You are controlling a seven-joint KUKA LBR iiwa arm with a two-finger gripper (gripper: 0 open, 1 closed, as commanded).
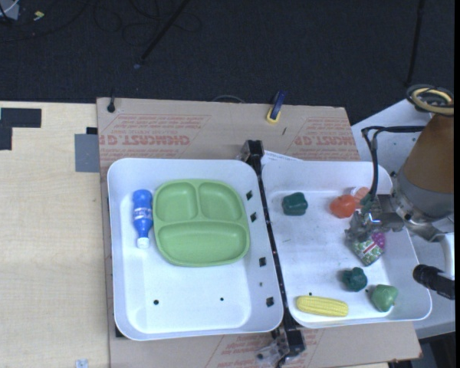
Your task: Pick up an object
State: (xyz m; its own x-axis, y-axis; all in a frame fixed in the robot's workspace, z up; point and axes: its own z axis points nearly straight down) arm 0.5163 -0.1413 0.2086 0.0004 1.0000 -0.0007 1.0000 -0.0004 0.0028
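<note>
dark carpet fills the background behind your counter [38, 205], whose pale wood top carries a sheet of brown cardboard [215, 133] under two shallow white bins set side by side. your left bin [130, 305] holds a green divided plate [201, 222], and a small blue bottle [142, 217] lies just beside the plate's left edge, white cap toward you. your right bin [314, 236] holds the loose objects: a dark green piece [294, 203] near its upper left, an orange piece [343, 205] toward the upper right, another dark green piece [353, 279] lower down, a light green piece [383, 297] just right of that one near the bin's corner, and a yellow corn cob [320, 306] lying flat along the front wall. your arm reaches in from the right, and the end effector [365, 236] hangs low over the right bin, just below and right of the orange piece. a small patterned item with pink and green on it [370, 248] sits right at its tip, touching or overlapping it in this view. you cannot tell whether the end effector is released or clenched, nor whether that item is between its fingers
</note>
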